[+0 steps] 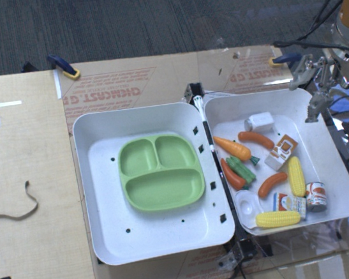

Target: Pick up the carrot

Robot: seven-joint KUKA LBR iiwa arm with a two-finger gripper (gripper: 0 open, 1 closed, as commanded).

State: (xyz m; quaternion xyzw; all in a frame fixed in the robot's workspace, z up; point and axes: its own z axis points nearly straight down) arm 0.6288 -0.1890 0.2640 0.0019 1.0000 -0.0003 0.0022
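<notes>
The hand (316,101) is hanging over the far right corner of the right bin (330,146), just past its rim, and nothing is sitting between its fingers; whether they are spread wide or drawn narrow I cannot tell, since cables and the metal of the wrist are cluttering that corner. The carrot (233,148) is lying well to the left of the hand and nearer the camera, close against the bin's left wall, its tip pointing up and left. The trouble is that it is crowded: a second carrot (231,174) is lying just beside it on the side away from the hand, a green vegetable (243,168) is touching or nearly touching its lower end, and a sausage (255,138) is resting between it and the hand. A descent that is coming in slightly off is likely catching one of those neighbours instead, or pinching two at once. The wall at the carrot's far side is leaving little room for a finger, so one could be landing on the rim. The carrot's tapered, smooth body may also be squirting out sideways if gripped near the thin end.
</notes>
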